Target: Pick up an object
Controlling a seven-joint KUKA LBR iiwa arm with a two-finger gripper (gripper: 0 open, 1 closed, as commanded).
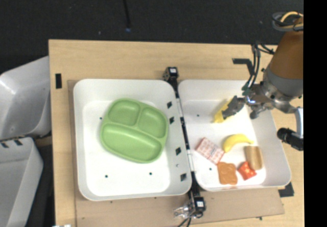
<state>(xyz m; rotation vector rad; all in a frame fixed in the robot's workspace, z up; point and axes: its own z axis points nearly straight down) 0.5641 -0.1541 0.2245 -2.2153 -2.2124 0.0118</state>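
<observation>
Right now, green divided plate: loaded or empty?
Empty. The green plate shows three bare compartments in the left bin; the food items sit in the right bin.

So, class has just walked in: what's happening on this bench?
A grey robot arm reaches in from the right over the right bin, its gripper low by a small yellow piece. A banana, pink packet and other toy foods lie nearer. The left bin holds a green divided plate.
</observation>
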